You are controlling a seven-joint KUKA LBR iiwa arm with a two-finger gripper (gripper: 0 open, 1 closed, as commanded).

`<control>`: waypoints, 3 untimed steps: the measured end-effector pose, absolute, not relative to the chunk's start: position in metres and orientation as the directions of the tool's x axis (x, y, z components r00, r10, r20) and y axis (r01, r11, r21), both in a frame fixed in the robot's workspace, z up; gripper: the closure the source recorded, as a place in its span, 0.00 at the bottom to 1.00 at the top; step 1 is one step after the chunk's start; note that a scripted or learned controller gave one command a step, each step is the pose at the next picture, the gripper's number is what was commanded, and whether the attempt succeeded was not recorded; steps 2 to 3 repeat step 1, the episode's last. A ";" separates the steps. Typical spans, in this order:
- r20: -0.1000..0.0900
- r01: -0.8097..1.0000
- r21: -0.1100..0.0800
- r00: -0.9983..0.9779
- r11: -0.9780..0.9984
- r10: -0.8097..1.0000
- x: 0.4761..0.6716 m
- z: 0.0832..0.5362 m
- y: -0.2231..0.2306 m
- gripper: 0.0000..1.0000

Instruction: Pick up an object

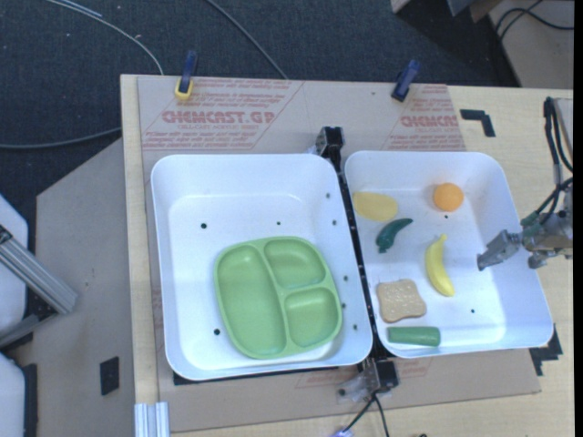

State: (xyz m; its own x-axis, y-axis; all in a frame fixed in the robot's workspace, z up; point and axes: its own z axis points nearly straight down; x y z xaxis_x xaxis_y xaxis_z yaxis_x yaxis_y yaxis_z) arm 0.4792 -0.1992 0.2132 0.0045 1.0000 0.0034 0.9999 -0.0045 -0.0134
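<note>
The right bin (510,321) holds several toy foods. A pale yellow piece (374,207) lies at its back left and an orange ball (447,197) at the back. A dark green pepper (393,233) sits near the middle, with a yellow banana (438,266) to its right. A slice of bread (401,300) and a green cucumber (414,336) lie at the front. My gripper (490,255) reaches in over the bin's right side, right of the banana and apart from it, with nothing seen in it.
The left bin (182,244) holds a green divided plate (276,295). A black clamp (330,140) sits between the bins at the back, and blue clips (405,80) stand on the board's far edge. Cables hang at the right by the arm (556,230).
</note>
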 end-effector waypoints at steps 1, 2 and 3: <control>0.000 1.000 -0.001 0.000 0.000 1.000 0.482 0.220 -0.199 0.00; 0.000 1.000 -0.001 0.000 0.000 1.000 0.482 0.220 -0.199 0.00; 0.000 1.000 -0.001 0.000 0.000 1.000 0.482 0.220 -0.199 0.00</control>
